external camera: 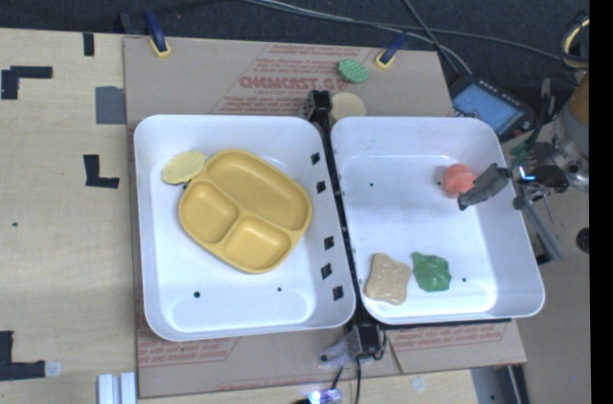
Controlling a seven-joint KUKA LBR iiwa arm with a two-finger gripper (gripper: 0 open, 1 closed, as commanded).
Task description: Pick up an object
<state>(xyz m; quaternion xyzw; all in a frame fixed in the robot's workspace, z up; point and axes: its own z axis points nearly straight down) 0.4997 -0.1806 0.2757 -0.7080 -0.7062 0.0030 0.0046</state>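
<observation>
Cracker: tan square lying flat at the near edge of the right bin, close to the divider; we judge it awkward to pinch because it sits so low
Green piece: just beside the cracker on its right, crumpled and standing a little prouder, so it looks an easier grab
Left bin: near half bare; the arm comes in from the other side, so we read this bin as the harder reach
Tray: yellow, three compartments, set at a slant across the middle of the left bin; wide and shallow, a poor fit for a small gripper
Chip: pale yellow, touching the tray's far left corner
Ball: pink-red, toward the far right of the right bin, apart from the other pieces; we take it as the task's thing, since the arm points at it
Gripper: reaching over the right rim, its dark tip right against the ball's near right side; whether it is spread or pressed together we cannot tell, and we see nothing clearly held
Cardboard: sheet under both bins, clamped at its far edge so it stays put
Green disc: on the cardboard beyond the bins, outside the working area
</observation>
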